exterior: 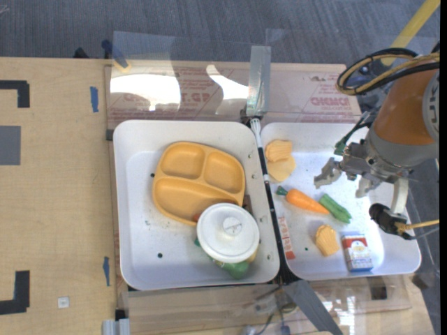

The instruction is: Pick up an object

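Round white lidded plastic cup [228, 232] nearest, my end effector [347, 179] spread apart above the orange toy carrot [307, 201].

One camera looks down from above the bench [49, 187] at a slant, not very near, taking in both white bins [133, 208] and the floor beyond the bench's far edge.

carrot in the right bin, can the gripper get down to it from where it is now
Probably yes. The gripper hangs open over the right bin, just right of the carrot; nothing covers it, though the green piece touching it may crowd one finger.
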